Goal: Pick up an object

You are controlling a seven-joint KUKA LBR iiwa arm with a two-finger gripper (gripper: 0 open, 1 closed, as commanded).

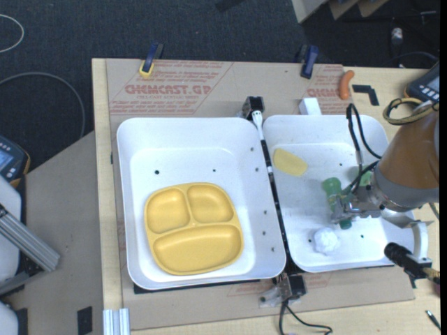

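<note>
In the right bin [307, 135] lie a flat yellow piece [289, 162], a green object [332, 189] and a crumpled white object [325, 240]. My gripper [343, 211] is low in that bin, right at the near end of the green object, which lies against its tip. The white object sits just to the gripper's near left. The grey arm with its orange band [413, 162] comes in from the right and covers the bin's right part.
The left bin [140, 152] holds a yellow divided tray [193, 227]. Cables run along the divider between the bins [268, 180] and over the right bin's far edge. Clamps sit on the brown board's far edge.
</note>
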